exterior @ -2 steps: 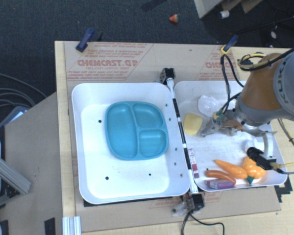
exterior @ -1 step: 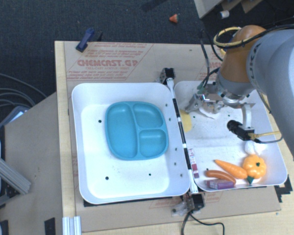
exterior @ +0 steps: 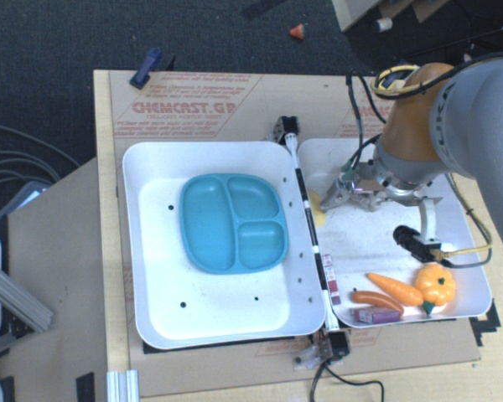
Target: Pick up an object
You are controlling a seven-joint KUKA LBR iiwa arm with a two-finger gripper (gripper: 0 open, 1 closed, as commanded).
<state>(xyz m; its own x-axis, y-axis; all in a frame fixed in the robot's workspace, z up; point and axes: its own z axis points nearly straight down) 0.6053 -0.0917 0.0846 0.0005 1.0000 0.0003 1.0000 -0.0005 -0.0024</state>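
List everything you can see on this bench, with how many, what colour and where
Bins: two, white, side by side on the bench.
Divided plate: one, light blue, middle of the left bin.
Carrot: one, orange, near end of the right bin.
Round fruit: one, orange, right of the carrot.
Sausage-shaped toy: one, red-orange, below the carrot.
Purple piece: one, near edge of the right bin.
Yellow item: one, right bin's left wall, partly hidden.
Arm: one, grey with orange band, over the right bin.
Claw: one, far part of the right bin.
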